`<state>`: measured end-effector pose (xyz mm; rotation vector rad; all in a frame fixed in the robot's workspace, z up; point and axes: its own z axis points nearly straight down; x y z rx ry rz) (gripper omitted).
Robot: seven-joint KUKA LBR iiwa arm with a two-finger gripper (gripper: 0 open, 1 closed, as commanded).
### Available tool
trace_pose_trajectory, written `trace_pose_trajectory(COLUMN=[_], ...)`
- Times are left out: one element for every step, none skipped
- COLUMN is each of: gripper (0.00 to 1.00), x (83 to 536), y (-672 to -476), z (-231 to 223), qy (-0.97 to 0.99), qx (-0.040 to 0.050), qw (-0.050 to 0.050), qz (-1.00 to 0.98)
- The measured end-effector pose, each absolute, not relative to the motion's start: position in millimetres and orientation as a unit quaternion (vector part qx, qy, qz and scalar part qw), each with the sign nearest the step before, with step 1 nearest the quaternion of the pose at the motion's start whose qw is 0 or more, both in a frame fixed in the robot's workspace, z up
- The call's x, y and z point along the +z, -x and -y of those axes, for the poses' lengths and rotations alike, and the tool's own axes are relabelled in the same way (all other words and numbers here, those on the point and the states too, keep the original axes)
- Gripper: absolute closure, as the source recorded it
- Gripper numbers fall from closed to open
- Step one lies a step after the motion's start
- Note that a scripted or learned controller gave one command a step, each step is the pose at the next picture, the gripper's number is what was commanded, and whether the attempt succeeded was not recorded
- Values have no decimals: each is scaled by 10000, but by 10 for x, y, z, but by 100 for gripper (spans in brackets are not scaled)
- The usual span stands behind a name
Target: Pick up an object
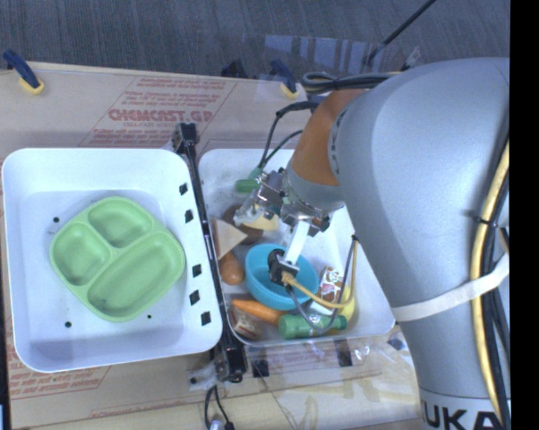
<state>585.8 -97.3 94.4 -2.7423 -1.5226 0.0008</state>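
Clutter is the main hazard: 1 right bin (223, 165) holds several items packed close around the blue bowl (260, 282). The gripper (260, 204) sits low just above the bowl in the view, over a brown wedge (226, 236) and a pale piece (259, 223); whether it is released, clenched or grasping anything cannot be told, as the wrist hides it. No object is visibly held, so the pick is judged not yet done. Candidate objects lie touching or just beside the bowl: an orange ball (232, 270) to its left, a carrot (255, 310) and a green cylinder (310, 326) below it, and a banana (343, 305) to its right. Likely faults: closing on 2 items at once, a pinch slipping off the wedge's sloped faces, or the wrist pushing the bowl into its neighbours. The green divided plate (117, 256), well left of the bowl, sits flat and offers little edge to pinch.
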Motion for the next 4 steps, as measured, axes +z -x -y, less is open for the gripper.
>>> trace_pose_trajectory(gripper=[0, 0, 0, 0], x=[946, 972, 952, 960], y=[-5732, -4936, -5472, -4968], z=[904, 1104, 1006, 943], qy=[9224, 8419, 9323, 9181], qx=[-7, -66, -6, -41], qw=[12, -72, 12, -29], qz=[3862, 5396, 3616, 3963])
